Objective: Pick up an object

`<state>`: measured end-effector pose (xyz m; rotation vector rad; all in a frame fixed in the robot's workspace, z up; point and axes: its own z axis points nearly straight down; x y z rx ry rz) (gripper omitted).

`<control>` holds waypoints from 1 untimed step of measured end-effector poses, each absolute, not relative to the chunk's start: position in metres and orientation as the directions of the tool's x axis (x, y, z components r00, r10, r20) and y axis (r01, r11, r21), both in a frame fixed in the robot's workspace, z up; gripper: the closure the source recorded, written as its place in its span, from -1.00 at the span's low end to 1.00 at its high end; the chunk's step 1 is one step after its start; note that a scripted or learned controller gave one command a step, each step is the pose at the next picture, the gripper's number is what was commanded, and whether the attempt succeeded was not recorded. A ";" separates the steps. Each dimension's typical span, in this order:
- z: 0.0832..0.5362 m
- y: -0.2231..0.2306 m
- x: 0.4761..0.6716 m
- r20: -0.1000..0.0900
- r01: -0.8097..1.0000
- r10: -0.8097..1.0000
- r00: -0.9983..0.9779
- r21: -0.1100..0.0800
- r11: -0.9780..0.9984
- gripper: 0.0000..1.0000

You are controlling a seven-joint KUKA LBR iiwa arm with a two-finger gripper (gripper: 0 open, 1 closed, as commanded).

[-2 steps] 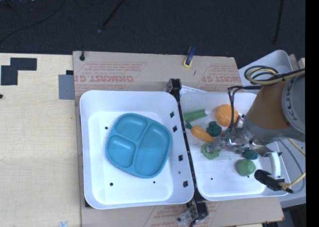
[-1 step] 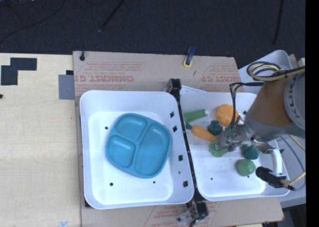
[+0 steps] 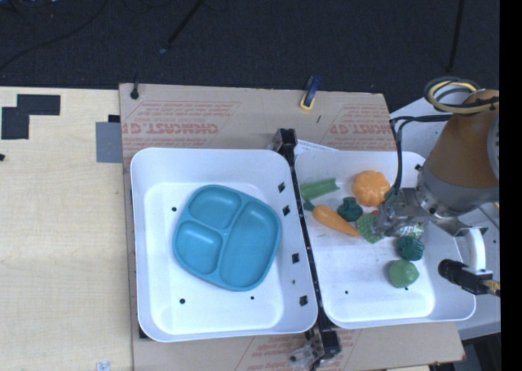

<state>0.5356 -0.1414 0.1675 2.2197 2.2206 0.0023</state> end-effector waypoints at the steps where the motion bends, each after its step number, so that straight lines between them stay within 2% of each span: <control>1: 0.214 -0.136 0.530 0.000 1.000 1.000 -0.001 0.001 0.001 1.00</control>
